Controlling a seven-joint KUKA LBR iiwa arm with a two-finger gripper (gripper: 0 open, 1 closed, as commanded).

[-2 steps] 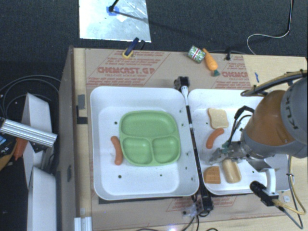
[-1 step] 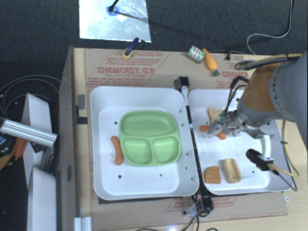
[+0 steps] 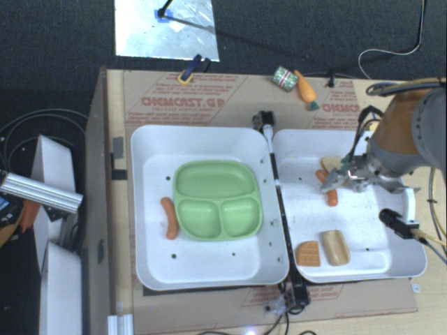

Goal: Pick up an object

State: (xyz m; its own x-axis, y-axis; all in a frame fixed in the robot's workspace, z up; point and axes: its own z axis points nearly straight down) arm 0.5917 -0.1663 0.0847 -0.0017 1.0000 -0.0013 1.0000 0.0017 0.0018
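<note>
Camera view puts the likeliest target, a small orange sausage-shaped piece [image 3: 332,197], in the right bin [image 3: 398,264], just below the jaws [image 3: 340,179] and close enough that I cannot tell whether it touches them. A second orange bit [image 3: 320,176] sits at their left edge; it may be part of the same toy or a separate one. Whether the jaws are apart or together cannot be told at this slant, and nothing is plainly seen between them.

Judging by its look, the piece is light, stiff plastic play food with a smooth, rounded skin, so it could roll or squirt out under a pinch. The safest hold would be across its short width at mid-length. Its long axis runs roughly up and down the view, tipped slightly, with 1 end pointing toward the jaws.

Farther below the jaws, near the bin's front wall, lie 2 more items side by side: a tan waffle-like square [image 3: 307,253] and a beige bread-like block [image 3: 335,247]. Well to the left of the jaws, across the divider, the left bin [image 3: 147,257] holds a green sectioned plate [image 3: 216,199] with another orange sausage [image 3: 169,218] just beside its left rim. Above the jaws, on the counter [image 3: 230,96] behind the bins, rest a toy carrot [image 3: 306,89] and a small green can [image 3: 284,77].
</note>
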